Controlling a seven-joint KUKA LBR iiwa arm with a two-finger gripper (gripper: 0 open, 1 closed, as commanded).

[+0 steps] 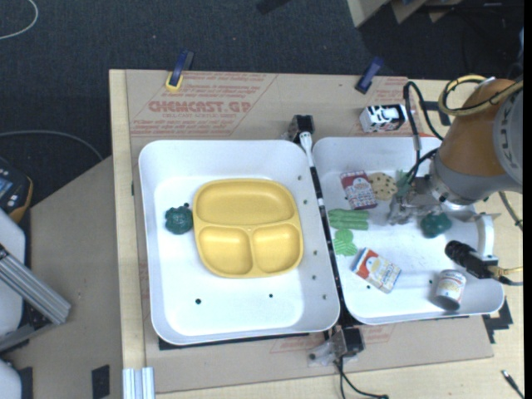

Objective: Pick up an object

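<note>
My gripper hangs low over the right bin's far edge, just beside a cookie, placed for a grab; its grip I cannot tell.

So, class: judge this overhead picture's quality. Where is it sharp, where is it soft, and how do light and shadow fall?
In the camera view the light is even and diffuse; the yellow divided tray looks sharp, with only soft shadow in its compartments; the white bins are bright without harsh glare; the gripper and small items around it look softer, harder to read.
</note>
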